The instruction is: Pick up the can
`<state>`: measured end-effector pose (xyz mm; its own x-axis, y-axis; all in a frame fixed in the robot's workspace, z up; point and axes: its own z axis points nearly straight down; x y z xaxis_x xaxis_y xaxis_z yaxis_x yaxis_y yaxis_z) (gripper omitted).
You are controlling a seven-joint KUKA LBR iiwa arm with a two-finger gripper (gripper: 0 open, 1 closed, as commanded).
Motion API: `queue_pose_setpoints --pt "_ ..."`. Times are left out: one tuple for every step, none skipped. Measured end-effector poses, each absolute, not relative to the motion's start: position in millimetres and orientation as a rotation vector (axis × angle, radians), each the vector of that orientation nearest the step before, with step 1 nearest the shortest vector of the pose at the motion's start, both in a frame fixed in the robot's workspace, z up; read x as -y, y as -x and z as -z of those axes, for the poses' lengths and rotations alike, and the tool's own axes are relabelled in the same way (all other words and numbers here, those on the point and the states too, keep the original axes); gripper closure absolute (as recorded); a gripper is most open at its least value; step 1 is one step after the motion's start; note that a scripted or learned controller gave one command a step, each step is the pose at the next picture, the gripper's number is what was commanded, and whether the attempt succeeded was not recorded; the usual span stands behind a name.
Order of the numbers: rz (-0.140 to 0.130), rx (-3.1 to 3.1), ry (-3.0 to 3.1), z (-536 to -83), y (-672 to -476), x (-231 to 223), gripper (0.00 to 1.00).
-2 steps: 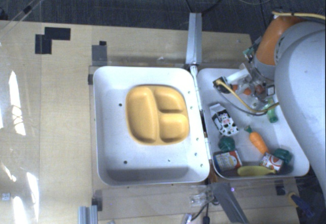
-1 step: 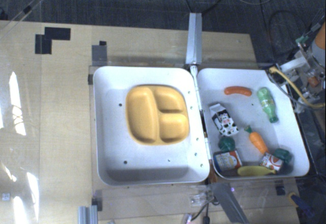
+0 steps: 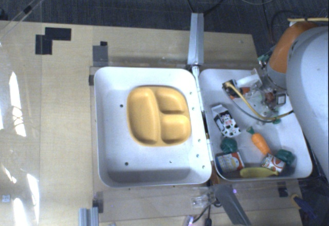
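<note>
The can (image 3: 230, 161), short with a red and white label, lies at the front left corner of the right bin (image 3: 303, 132). My gripper (image 3: 263, 94) hangs over the back of that bin, wrapped in cables, well behind the can and apart from it. The grey arm (image 3: 308, 81) with its orange band comes in from the right and hides the bin's far right side.
Around the can lie a green toy (image 3: 229, 144), a carrot (image 3: 260, 143), a banana (image 3: 258, 172), a small red and white item (image 3: 273, 163) and a white box (image 3: 225, 119). The left bin (image 3: 110, 163) holds a yellow divided tray (image 3: 158, 115).
</note>
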<state>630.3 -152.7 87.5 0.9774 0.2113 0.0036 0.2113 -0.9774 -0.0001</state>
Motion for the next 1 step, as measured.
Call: queue_pose_setpoints --pt "-0.015 0.306 3.128 -87.1 -659.9 127.8 0.0"
